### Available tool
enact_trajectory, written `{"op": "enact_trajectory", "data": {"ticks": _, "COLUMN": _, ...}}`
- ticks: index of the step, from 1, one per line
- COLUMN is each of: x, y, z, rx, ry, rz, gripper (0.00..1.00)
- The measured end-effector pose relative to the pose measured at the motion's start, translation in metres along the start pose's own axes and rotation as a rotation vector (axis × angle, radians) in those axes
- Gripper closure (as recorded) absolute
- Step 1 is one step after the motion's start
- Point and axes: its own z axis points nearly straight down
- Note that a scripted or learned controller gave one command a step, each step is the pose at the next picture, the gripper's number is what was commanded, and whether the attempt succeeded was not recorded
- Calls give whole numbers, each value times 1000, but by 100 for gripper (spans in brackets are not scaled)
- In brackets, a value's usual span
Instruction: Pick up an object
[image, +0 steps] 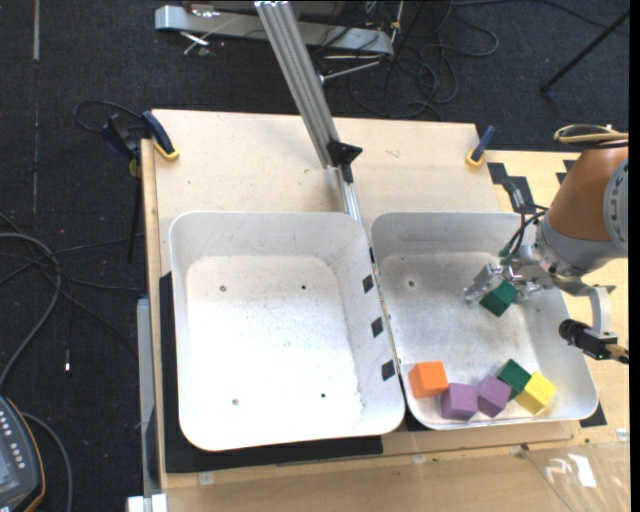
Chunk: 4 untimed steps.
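Green block (498, 298), dark teal-green, sits between the fingers of the claw (497, 291) over the upper right part of the right bin (420, 240). I read the metal fingers as closed onto the block from either side, with the block tilted; whether it is clear of the bin floor I cannot tell from this angle.

Arm (588, 215): grey with an orange band, entering from the right edge above the right bin's rim.

Other items I log in the right bin, all clustered along its lower wall and well apart from the claw:
- orange cube (430, 378), leftmost, just beside the first purple one
- two purple cubes (476, 397), touching each other
- second green cube (514, 375), behind and touching the yellow one
- yellow cube (536, 393), nearest the lower right corner

Nothing lies between the claw and that cluster; the floor there is bare white, speckled with dark flecks.

Left bin (200, 240): white, shallow, same speckling, its right wall pressed against the right bin with small black clips along the seam.

Bench (250, 160): pale wood board, with blue and yellow clamps (158, 135) at the upper left corner and another at the upper right (480, 147). Metal rail (305, 85), slanting down from the top to the junction of the two bins.

Floor (70, 60): dark carpet, with black cables trailing on the left and at the top.
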Motion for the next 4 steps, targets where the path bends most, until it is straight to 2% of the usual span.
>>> {"op": "enact_trajectory", "data": {"ticks": 1, "x": 0, "y": 1, "z": -13, "rx": -3, "ry": -1, "rz": 0, "gripper": 100}}
{"op": "enact_trajectory", "data": {"ticks": 2, "x": 56, "y": 78, "z": -7, "rx": -2, "ry": -3, "rz": -9, "gripper": 100}}
{"op": "enact_trajectory", "data": {"ticks": 3, "x": 117, "y": 77, "z": -7, "rx": -2, "ry": -2, "rz": -7, "gripper": 100}}
{"op": "enact_trajectory", "data": {"ticks": 4, "x": 179, "y": -27, "z": -107, "rx": -1, "ry": 3, "rz": -6, "gripper": 100}}
